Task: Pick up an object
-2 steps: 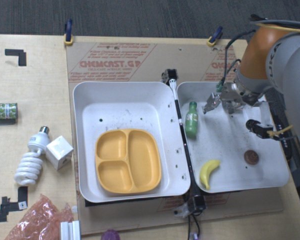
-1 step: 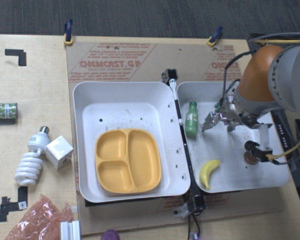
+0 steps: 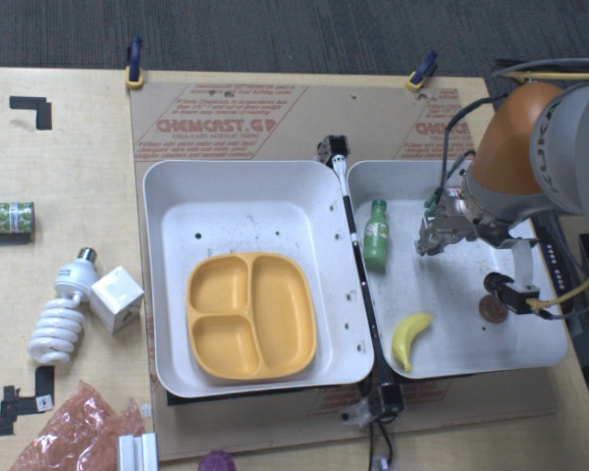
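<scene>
Camera view. Two white bins sit side by side on a brown board. The left bin [image 3: 167, 214] contains a yellow divided plate [image 3: 251, 315], lying flat toward its near side. The right bin [image 3: 452, 356] contains three items: a green bottle [image 3: 376, 234] lying close to the bin's left wall, a banana [image 3: 409, 339] near the front left corner, and a small brown round object [image 3: 492, 309] toward the right side.

The arm [image 3: 530, 150] enters from the right, its orange band above the back of the right bin. The gripper [image 3: 430, 245] points down over the right bin's floor, just right of the green bottle and apart from it. Nothing is visible between its fingers; how far they are parted cannot be told from this angle.

Outside the bins, on the bench to the left: a small green can [image 3: 11, 220], a spiral light bulb [image 3: 59, 312], a white cube [image 3: 117, 298] beside the bulb, and a pink mesh bag [image 3: 74, 430] at the front edge.
</scene>
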Robot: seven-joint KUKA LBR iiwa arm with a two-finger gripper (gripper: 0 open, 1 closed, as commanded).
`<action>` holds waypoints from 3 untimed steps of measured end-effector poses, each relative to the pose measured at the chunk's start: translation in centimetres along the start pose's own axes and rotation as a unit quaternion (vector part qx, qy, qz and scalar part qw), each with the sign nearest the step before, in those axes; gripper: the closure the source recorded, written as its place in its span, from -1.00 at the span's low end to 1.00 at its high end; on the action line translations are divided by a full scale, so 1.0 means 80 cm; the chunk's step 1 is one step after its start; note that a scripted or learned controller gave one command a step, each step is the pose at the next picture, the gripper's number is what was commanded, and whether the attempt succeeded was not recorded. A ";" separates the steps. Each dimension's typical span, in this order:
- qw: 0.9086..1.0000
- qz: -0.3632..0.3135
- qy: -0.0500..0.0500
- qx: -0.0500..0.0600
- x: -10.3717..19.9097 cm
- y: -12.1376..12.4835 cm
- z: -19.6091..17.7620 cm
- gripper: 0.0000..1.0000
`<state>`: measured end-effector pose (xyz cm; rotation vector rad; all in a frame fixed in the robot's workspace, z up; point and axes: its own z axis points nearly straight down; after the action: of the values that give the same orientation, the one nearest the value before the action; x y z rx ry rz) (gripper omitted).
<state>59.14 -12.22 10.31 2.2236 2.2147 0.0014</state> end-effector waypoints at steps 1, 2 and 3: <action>1.000 -0.002 0.000 0.000 -0.125 0.006 0.013 1.00; 1.000 -0.003 0.004 0.002 -0.121 0.006 0.014 -1.00; 1.000 -0.001 0.001 0.001 -0.039 -0.080 0.013 -1.00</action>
<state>52.73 -15.33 9.24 2.2224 2.2193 0.0002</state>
